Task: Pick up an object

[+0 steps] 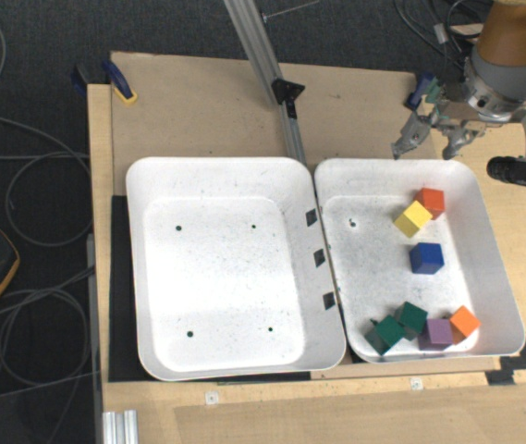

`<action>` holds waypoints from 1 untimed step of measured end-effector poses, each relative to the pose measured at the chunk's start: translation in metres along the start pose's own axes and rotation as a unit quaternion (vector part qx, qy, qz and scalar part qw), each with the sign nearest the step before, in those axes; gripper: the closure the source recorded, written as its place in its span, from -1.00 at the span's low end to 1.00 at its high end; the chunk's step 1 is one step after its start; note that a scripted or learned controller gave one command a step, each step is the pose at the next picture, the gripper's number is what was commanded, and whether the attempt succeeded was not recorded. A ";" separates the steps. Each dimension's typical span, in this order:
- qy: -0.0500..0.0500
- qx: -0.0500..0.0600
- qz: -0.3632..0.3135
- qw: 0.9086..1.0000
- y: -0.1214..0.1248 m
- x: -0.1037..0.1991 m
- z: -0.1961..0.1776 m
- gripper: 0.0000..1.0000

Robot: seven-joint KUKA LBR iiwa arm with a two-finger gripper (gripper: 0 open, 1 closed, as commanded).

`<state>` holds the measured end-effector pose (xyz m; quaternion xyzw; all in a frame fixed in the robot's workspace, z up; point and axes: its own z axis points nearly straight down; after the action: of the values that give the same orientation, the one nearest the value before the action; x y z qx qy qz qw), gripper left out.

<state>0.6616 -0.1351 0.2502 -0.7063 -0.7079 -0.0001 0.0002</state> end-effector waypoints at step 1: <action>-0.001 0.000 0.000 1.000 0.000 0.000 0.000 -1.00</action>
<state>0.6616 -0.1355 0.2502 -0.7064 -0.7078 0.0004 -0.0001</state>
